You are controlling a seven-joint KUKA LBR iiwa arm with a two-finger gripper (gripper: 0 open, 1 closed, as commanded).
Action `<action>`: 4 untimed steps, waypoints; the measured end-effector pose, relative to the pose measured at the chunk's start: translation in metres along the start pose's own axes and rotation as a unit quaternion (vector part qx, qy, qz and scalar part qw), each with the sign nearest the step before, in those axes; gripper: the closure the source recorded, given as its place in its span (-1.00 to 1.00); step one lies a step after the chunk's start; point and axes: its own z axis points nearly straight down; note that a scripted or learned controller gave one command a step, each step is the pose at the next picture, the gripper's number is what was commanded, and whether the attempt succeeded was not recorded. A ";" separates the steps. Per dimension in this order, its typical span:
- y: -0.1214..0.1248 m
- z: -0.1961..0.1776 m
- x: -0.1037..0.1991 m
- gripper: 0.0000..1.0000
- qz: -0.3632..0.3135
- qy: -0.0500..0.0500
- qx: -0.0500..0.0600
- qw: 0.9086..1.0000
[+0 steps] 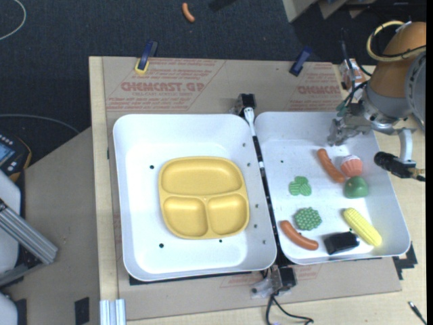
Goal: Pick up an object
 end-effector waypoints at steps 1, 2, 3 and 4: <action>0.009 -0.062 -0.004 1.00 0.001 -0.001 -0.004 1.000; 0.014 -0.111 0.004 1.00 0.001 -0.001 -0.003 1.000; 0.015 -0.130 0.004 1.00 0.001 0.000 -0.002 1.000; -0.001 -0.123 0.049 1.00 0.000 0.002 0.002 1.000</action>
